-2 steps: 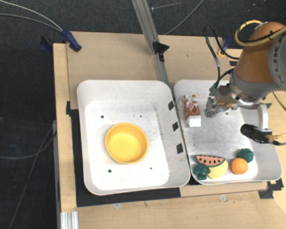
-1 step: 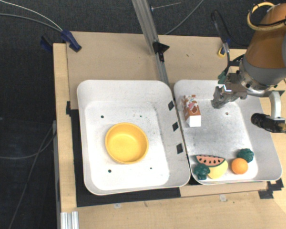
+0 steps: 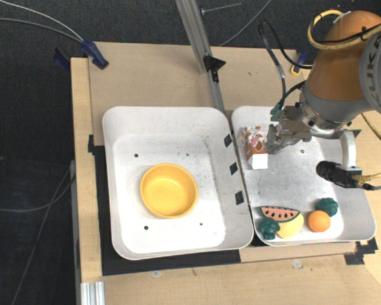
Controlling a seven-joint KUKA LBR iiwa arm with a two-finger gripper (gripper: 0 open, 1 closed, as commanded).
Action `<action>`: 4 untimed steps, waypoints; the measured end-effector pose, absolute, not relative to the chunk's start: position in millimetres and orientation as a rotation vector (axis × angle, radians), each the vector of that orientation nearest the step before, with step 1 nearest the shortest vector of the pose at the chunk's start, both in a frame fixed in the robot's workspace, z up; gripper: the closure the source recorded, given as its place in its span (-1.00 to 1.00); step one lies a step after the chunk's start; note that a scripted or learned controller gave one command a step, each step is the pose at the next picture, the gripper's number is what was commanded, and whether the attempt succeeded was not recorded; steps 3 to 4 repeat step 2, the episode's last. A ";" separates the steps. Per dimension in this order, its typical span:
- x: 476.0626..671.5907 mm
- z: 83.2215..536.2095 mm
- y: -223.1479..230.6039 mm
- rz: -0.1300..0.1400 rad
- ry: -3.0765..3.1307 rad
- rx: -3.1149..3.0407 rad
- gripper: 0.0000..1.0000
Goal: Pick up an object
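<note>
The gripper (image 3: 274, 140) sits low in the right bin (image 3: 305, 183), close to that bin's left wall, with the orange-banded arm (image 3: 343, 62) rising behind it to the right. Whether it is open or shut I cannot tell; the wrist body hides that end.

Nearest to it, touching or almost touching its left side, is a small box (image 3: 253, 140) printed in red and white, with a white block (image 3: 260, 161) just below the box. This box looks like the chosen object, and it still rests on the bin floor.

The step in hand seems to be the grasp itself: the tool is down beside the box, not yet lifting. The next move calls for a firm closure around the box, then a straight rise; being so near the wall, the box could slip or tip against it.

Further off, toward the near rim of the same bin, lie a watermelon slice (image 3: 280, 213), a banana (image 3: 291, 226), a green piece (image 3: 268, 228), an orange (image 3: 318, 221) and a dark green lump (image 3: 327, 206).

Farthest, well to the left in the other bin (image 3: 124, 189), a yellow bowl (image 3: 169, 190) stands upright.
</note>
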State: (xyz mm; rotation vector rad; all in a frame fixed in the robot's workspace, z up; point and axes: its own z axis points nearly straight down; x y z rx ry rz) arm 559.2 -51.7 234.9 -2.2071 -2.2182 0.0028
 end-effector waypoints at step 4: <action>543.3 233.7 59.3 0.002 -2.223 -2.210 1.00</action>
